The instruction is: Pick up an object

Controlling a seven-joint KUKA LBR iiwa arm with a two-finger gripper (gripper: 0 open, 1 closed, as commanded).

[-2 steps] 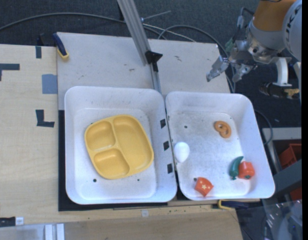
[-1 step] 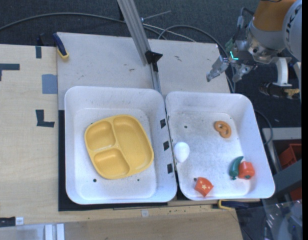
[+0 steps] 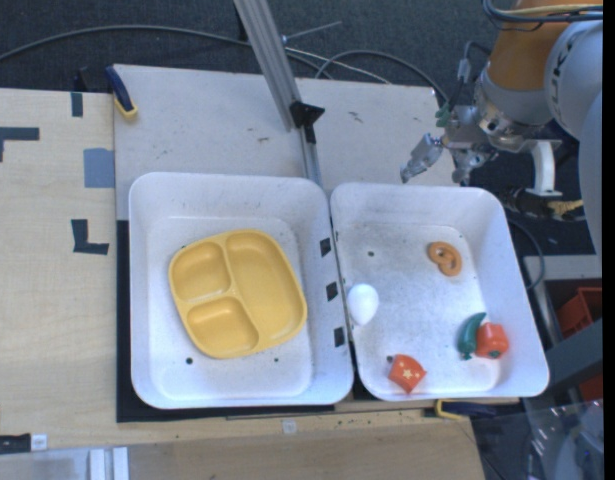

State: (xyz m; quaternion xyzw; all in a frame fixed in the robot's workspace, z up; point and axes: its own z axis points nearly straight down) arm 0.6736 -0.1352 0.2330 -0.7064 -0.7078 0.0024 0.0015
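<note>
One arm, gripper (image 3: 439,164) above right bin's (image 3: 507,230) far rim.

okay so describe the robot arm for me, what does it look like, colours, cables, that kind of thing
The arm is smooth, rounded grey, with a glossy orange band above the wrist. Black cables loop around that band. Below it sits a darker metal wrist block, ending in a small silvery gripper.
</note>
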